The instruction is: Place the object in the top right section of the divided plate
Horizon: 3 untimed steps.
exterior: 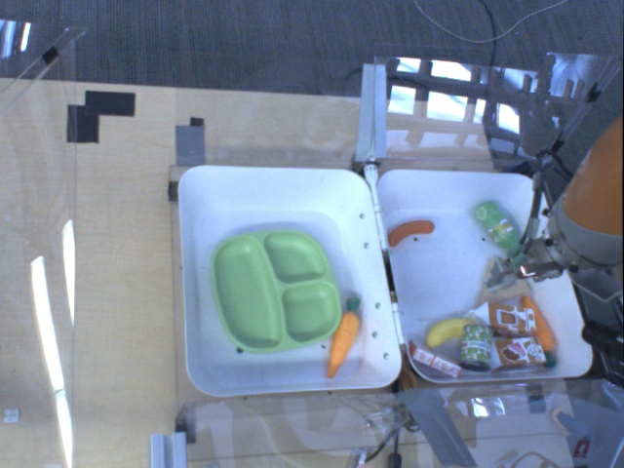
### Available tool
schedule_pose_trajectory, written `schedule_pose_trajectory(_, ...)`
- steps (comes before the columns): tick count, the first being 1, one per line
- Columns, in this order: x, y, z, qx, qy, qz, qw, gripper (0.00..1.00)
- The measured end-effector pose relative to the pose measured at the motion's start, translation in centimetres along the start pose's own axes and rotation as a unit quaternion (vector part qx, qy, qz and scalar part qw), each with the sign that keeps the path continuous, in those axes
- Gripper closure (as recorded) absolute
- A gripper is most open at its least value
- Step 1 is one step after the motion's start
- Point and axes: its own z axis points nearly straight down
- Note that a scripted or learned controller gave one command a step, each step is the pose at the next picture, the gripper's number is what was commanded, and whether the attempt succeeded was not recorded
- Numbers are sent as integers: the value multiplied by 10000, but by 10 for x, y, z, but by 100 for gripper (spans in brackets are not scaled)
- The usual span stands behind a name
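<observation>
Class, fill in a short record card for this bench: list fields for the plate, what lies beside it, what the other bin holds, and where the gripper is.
Left bin: green divided plate, none of its sections holding anything
Beside plate: toy carrot, at its lower right edge
Right bin: sausage, banana, green packet, small can, snack packets
Gripper: low over right bin, fingers unclear
</observation>
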Motion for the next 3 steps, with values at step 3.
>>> schedule_pose_trajectory(3,178,35,19,-15,14,-529,9986,100)
